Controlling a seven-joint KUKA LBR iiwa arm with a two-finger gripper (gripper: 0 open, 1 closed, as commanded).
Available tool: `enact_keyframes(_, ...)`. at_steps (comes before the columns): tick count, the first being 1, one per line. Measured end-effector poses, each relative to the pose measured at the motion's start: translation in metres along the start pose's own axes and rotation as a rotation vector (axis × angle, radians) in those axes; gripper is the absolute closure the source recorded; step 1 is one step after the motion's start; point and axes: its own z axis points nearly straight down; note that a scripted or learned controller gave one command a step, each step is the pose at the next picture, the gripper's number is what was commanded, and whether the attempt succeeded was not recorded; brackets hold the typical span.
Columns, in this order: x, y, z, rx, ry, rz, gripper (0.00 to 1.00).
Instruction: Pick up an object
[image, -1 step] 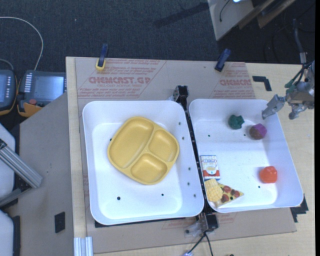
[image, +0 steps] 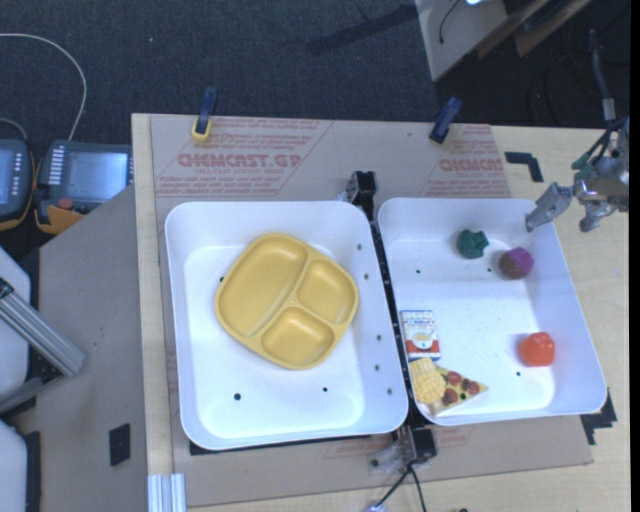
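Observation:
In the right bin (image: 560, 400) lie a green toy (image: 471, 242), a purple ball-like toy (image: 515, 263), an orange-red toy (image: 536, 348), a small white carton (image: 419, 333), a yellow corn cob (image: 425, 378) and a pizza slice (image: 460, 389). My gripper (image: 568, 212) hangs over the bin's far right corner, up and to the right of the purple toy. It is open, its two fingers spread apart with nothing between them.
The left bin (image: 200, 400) holds a yellow divided plate (image: 287, 299). The two bins meet along a black seam with clamps at either end. Blue clamps pin the cardboard sheet at the back. A pendant and cables lie at the far left.

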Motion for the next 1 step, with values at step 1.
enact_keyframes(1, -0.0004, 0.0095, 0.0519, 0.005, 0.002, -0.002, 0.00)
